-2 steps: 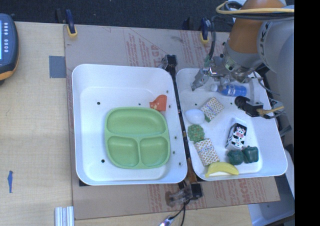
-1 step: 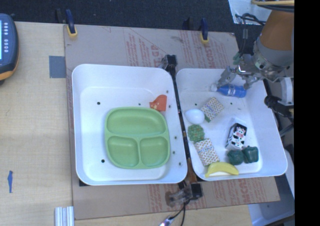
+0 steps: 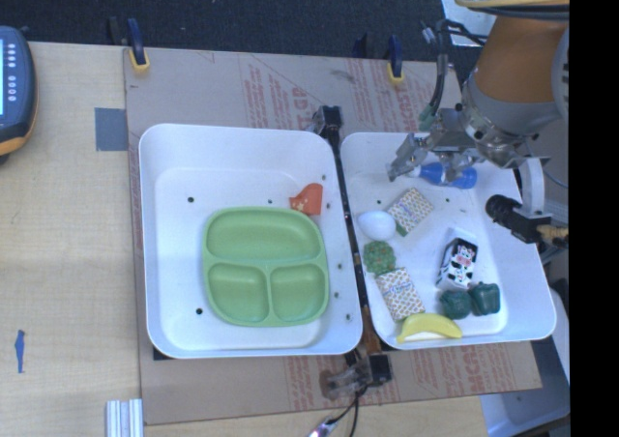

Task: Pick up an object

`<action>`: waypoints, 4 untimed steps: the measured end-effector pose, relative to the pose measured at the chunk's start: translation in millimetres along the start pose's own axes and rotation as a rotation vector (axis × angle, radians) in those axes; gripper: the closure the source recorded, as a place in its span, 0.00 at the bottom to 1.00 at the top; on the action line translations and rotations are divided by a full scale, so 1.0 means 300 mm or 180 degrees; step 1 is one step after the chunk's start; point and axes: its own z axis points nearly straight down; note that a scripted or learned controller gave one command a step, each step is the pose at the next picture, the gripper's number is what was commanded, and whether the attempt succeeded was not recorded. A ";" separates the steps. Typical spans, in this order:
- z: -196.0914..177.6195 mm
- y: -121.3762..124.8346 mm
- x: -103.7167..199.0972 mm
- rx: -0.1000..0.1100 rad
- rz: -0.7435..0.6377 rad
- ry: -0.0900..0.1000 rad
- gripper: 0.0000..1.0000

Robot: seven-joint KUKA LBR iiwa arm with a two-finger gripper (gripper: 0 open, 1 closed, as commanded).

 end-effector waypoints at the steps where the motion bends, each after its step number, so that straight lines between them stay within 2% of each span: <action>1: 0.345 -0.033 -0.212 0.0018 0.0015 -0.0013 0.00; 2: 0.450 0.229 -0.363 -0.0014 0.0001 -0.0017 0.00; 3: 0.411 0.219 -0.362 0.0005 -0.0003 -0.0010 1.00; 4: 0.102 0.053 -0.454 -0.0023 0.0016 -0.0015 1.00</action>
